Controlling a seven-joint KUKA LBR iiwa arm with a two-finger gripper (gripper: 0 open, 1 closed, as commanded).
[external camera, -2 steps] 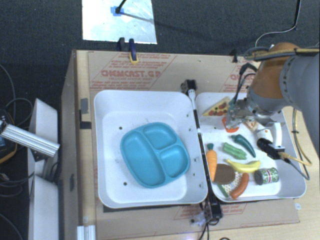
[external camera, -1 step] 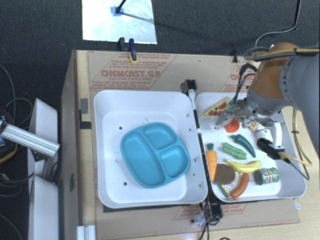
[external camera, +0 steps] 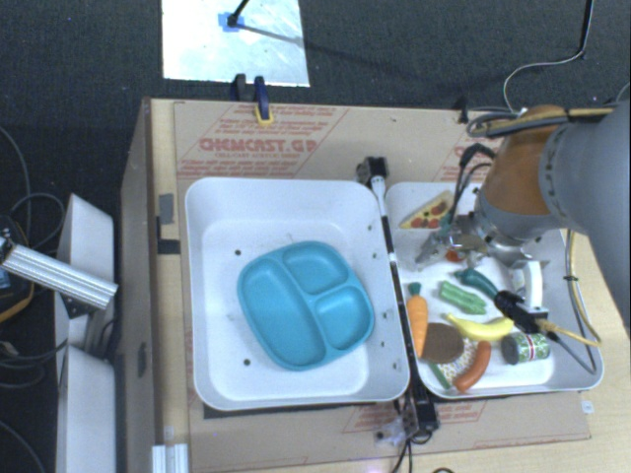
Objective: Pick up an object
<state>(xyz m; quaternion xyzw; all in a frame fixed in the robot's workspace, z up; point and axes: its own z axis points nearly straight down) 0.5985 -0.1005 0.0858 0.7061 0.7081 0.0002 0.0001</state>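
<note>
Two shallow white bins are seen side by side on the surface (external camera: 296, 136). The left bin (external camera: 212, 294) carries a blue divided plate (external camera: 306, 305) near its centre, with open white floor left all round it, widest toward 12 and 9 o'clock. The right bin (external camera: 572, 377) is crowded: a pizza slice (external camera: 427, 212) lies at its 11 o'clock corner, a carrot (external camera: 418, 323) along the 9 o'clock wall, a green piece (external camera: 461, 298) near the middle, and a banana (external camera: 480, 328) just beyond it at 5 o'clock. A brown piece (external camera: 443, 343) and a sausage (external camera: 473, 366) are packed toward the 6 o'clock rim, and a small can (external camera: 527, 348) sits at 4 o'clock. The arm (external camera: 552, 180) is seen over the bin's 12-to-2 o'clock part, and the tool (external camera: 455, 246) is lowered between the pizza slice and the green piece. Whether the tool is apart or together cannot be told. Little free floor is left there.
</note>
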